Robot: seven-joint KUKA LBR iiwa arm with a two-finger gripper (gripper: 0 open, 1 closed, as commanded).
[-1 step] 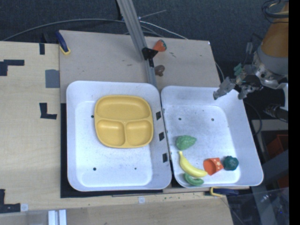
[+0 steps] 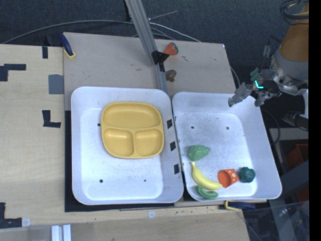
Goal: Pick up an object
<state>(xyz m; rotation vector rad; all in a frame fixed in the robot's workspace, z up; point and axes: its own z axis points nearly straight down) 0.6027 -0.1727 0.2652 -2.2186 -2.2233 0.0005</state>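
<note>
Above the right bin's (image 2: pixel 261 134) far right corner hangs the gripper (image 2: pixel 247 98), fingers spread apart and holding nothing. Near that bin's front edge lie a green lump (image 2: pixel 199 152), a banana (image 2: pixel 202 178), an orange piece (image 2: pixel 227 177) and a dark teal piece (image 2: pixel 246 174). A yellow divided plate (image 2: pixel 133 129) sits in the left bin (image 2: pixel 80 144).

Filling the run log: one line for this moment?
gripper: open, over right bin's far right rim | holding: nothing | yellow plastic banana, green leafy toy: untouched | yellow divided plate: left bin

Divided plate (image 2: pixel 133 129) in left bin (image 2: pixel 85 149), banana (image 2: pixel 203 178) and toys in right bin (image 2: pixel 261 144)
</note>
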